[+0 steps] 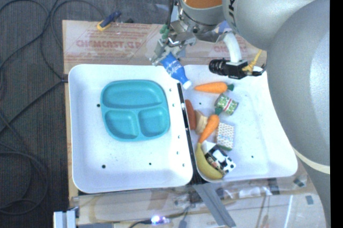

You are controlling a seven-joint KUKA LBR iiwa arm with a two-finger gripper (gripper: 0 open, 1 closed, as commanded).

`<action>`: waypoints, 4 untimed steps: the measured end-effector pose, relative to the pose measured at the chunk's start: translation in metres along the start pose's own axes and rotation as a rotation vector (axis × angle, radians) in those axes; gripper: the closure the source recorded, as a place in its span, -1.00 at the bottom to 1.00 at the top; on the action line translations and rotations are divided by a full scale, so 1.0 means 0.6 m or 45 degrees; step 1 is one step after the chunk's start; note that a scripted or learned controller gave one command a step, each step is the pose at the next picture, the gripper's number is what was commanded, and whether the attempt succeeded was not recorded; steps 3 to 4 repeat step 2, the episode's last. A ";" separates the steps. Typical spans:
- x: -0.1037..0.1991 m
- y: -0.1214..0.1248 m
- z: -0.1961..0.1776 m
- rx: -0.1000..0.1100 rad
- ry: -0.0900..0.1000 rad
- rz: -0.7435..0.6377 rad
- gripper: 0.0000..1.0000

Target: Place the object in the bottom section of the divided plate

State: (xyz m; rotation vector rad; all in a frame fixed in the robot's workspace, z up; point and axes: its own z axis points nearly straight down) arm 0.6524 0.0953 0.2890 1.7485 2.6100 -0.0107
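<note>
Sitting flat in the middle of the left bin (80, 130), the blue divided plate (136, 109) has bare white floor all round it, so a drop from above looks unobstructed. Its sections lie open. Just past the bin's upper right corner, the fingers (167, 50) are closed round the top of a blue bottle (175, 69), which hangs tilted over the shared rim between bins, white cap lowest. Held this high, it should clear the rim. Rightward, the right bin (268, 136) crowds carrots (211, 86), a can (226, 104) and a banana (206, 165) together.
</note>
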 end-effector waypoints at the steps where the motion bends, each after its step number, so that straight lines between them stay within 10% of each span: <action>1: 0.067 0.053 0.146 0.002 0.000 0.108 1.00; 2: 0.067 0.053 0.145 0.001 -0.001 0.107 -1.00; 4: 0.067 0.053 0.145 0.001 -0.001 0.107 -1.00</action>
